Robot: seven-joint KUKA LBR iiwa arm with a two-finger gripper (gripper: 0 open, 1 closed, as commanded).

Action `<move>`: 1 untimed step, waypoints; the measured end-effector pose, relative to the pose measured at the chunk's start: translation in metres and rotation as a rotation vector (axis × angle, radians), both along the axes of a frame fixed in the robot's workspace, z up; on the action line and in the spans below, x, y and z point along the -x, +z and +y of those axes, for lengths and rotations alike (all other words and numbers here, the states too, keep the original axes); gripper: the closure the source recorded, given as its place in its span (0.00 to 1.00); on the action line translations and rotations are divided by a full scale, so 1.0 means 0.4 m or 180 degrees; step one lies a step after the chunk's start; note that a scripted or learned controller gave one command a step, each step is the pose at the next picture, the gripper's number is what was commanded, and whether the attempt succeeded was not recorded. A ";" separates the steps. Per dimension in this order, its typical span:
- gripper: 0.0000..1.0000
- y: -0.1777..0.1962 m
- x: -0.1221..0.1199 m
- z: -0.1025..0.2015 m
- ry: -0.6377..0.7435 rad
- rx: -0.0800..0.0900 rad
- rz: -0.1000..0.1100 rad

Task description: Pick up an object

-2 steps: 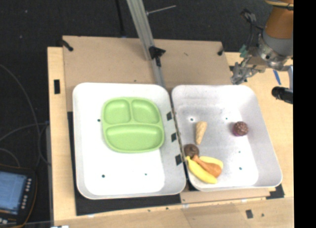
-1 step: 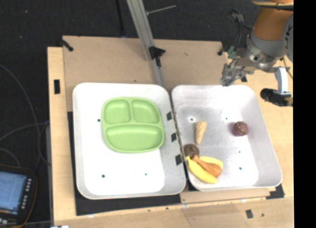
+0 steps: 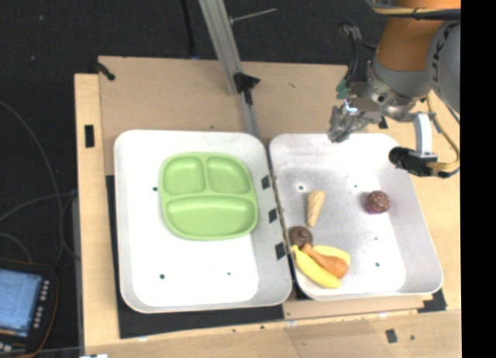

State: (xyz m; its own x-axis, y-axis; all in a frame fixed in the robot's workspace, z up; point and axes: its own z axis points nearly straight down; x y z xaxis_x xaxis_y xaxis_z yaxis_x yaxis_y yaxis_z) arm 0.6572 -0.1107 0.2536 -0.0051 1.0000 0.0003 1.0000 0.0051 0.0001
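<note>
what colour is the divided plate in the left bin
Light green. The divided plate shows plainly in the camera view, lying in the left bin.

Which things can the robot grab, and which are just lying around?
For the job:
pincer
ice cream cone
dark red ball
chocolate donut
carrot
banana
right bin

Just lying about:
green divided plate, in the left bin
metal pole

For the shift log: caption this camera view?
Tool above right bin's far edge; toy foods inside, green plate in left bin.
</note>
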 end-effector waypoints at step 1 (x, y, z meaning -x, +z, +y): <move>1.00 0.010 0.044 0.139 0.0005 -0.0004 0.0000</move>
State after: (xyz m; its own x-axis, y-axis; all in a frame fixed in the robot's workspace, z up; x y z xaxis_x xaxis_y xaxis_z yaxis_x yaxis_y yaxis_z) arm 0.6396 -0.0552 0.2574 -0.0068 1.0000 0.0014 1.0000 0.0068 0.0001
